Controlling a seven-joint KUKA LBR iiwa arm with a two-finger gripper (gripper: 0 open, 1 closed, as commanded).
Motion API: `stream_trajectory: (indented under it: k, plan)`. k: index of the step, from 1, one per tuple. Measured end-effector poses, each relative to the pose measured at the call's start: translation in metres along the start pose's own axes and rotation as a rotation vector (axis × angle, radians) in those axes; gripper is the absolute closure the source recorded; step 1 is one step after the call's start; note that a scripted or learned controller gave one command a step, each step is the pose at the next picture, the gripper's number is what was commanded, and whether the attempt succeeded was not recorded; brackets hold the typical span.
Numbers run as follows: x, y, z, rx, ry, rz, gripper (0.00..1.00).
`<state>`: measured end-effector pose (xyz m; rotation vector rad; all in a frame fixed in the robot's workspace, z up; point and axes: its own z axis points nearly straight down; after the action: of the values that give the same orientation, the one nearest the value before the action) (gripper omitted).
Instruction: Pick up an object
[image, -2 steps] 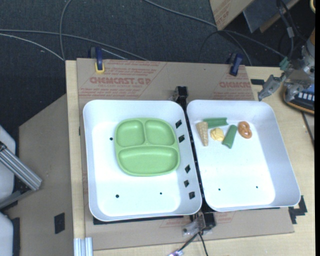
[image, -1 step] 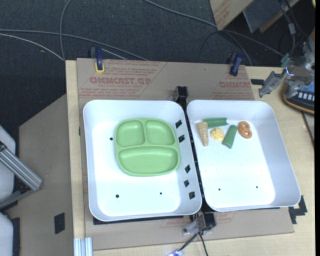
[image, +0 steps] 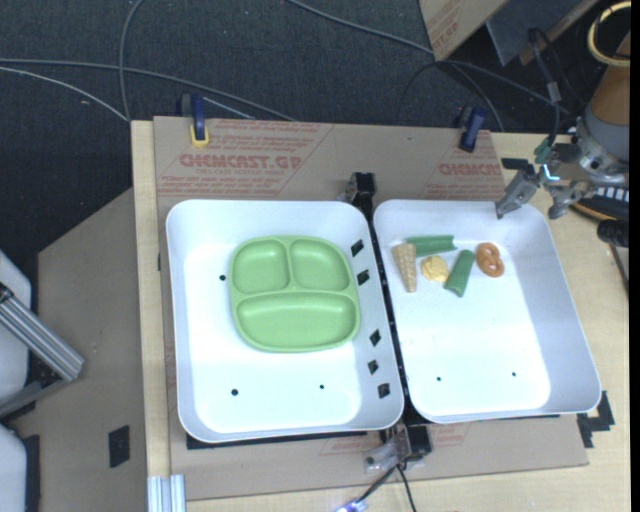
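Note:
Several small toy foods lie in the upper part of the right bin (image: 520, 340): a beige corn piece (image: 405, 266), a yellow lump (image: 434, 268), a dark green piece (image: 431, 243) lying flat, a lighter green stick (image: 460, 272) set at a slant, and an orange-brown pretzel (image: 489, 259). My gripper (image: 535, 197) hangs above the far right corner of that bin, up and to the right of the pretzel. Its fingers are spread and hold nothing.
The left bin (image: 200, 380) holds a light green divided plate (image: 294, 294). A black clamp (image: 361, 186) sits between the bins at the far side, with blue clips (image: 199, 127) at the board's back corners. Cables run over the dark floor behind.

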<state>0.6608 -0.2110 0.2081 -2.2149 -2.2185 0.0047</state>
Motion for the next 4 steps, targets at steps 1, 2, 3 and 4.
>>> stream_trajectory:
  k: [1,2,3,4]
  plan:
    - [0.000,-0.008,0.046,-0.003,-0.001,0.002,0.00]
    - [0.005,-0.014,0.107,0.000,0.000,0.001,0.00]
    - [0.005,-0.011,0.091,-0.009,-0.003,0.000,1.00]
    - [0.001,-0.011,0.045,-0.013,-0.005,0.002,1.00]
